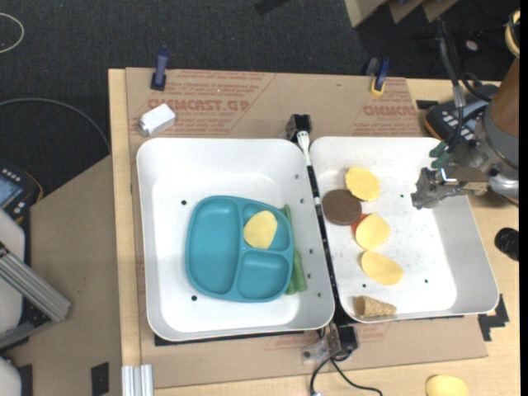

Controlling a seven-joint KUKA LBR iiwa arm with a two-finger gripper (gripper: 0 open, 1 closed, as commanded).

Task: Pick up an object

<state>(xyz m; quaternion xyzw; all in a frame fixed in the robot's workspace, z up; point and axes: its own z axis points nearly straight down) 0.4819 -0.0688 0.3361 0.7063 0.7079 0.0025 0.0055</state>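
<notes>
Over the right bin (462, 299), in the camera view, the gripper (427, 190) hangs above the bin's upper right portion, the arm entering from the right edge. Whether the gripper is parted or closed cannot be told from this angle; nothing is seen held in it. The candidate objects lie in a loose column along the left side of that bin, all to the left of the gripper: a yellow round piece (362, 183) nearest and roughly level with it, a brown disc (340, 207) just below and left of that piece and touching it, a second yellow piece (373, 231) overlapping something red, a third yellow piece (381, 268) lower still, and a tan wedge (376, 307) near the bottom rim. Bare bin floor separates the gripper from the column. Judgement: the coming move turns on a leftward travel, with the upper yellow piece the shortest reach. The left bin (165, 221) holds a teal divided tray (219, 250) with a yellow piece (261, 229) in one compartment, well apart from the gripper.
</notes>
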